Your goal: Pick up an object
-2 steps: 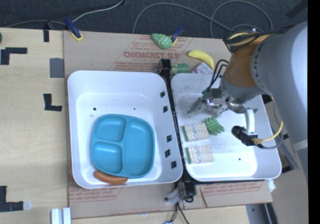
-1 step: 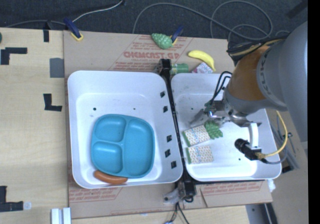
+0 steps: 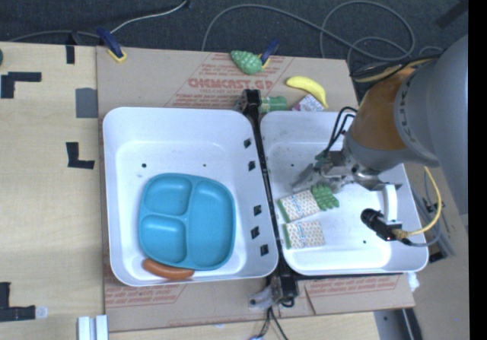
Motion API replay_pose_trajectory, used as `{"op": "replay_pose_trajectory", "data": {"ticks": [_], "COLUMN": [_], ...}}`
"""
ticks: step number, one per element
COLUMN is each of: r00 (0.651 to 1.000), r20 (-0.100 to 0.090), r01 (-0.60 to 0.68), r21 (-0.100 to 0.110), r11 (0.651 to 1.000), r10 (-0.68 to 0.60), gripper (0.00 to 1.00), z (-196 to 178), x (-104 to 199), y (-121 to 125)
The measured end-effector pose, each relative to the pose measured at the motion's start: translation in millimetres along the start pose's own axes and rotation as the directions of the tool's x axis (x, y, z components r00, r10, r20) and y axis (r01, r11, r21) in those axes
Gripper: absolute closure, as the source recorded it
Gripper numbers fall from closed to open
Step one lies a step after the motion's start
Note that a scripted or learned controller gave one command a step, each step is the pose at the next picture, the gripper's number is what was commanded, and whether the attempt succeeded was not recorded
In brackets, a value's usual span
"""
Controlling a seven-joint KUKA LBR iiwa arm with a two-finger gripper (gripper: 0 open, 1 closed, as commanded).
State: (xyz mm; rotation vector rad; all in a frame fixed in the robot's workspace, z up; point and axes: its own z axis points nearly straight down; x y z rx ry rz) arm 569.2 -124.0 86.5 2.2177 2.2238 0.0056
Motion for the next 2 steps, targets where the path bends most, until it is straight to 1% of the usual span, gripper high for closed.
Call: {"op": "replay_pose_trajectory", "data": {"ticks": [1, 2], "r00": [1.000, 1.000], "r20": [0.006, 0.006], "r01": [-0.002, -0.002], "r21": [-0.004, -0.003], "r11": [1.000, 1.000], "r10": [0.002, 0.002], "gripper": [1.00, 0.00], "z": [-10.1, -9.9], "x": [-2.7, -2.7], "y": [0.4, 0.2]}}
